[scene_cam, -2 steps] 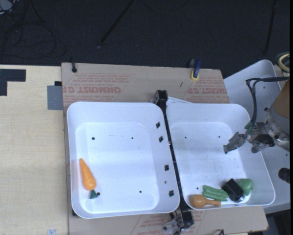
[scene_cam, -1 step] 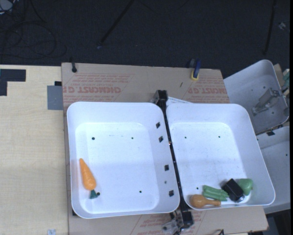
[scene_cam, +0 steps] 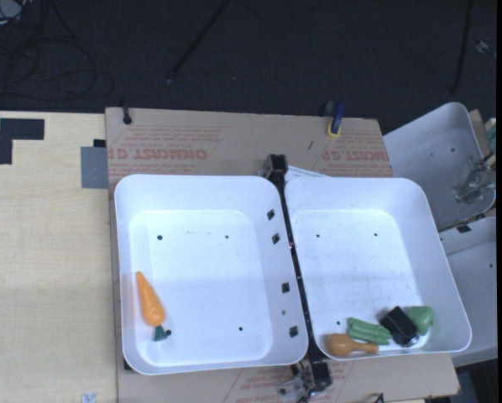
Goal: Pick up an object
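Carrot looks to us the best choice: it lies alone at the lower left of the left bin, well apart from anything else, so a straight descent with the jaws set across its narrow width should meet little trouble. The other candidates crowd the lower right corner of the right bin: a tan pear-shaped piece, a green pod-like piece, a black block and a rounded green piece, touching or overlapping and pressed near the wall, which we judge awkward for a clean grip. The carrot appears smooth, tapered moulded plastic with a small dark green top; it may roll or slip, so we would close near its thicker end. We cannot tell the state of the claw from this view. The bins are glossy white, shallow, with rounded corners, resting on brown cardboard over the pale tabletop.
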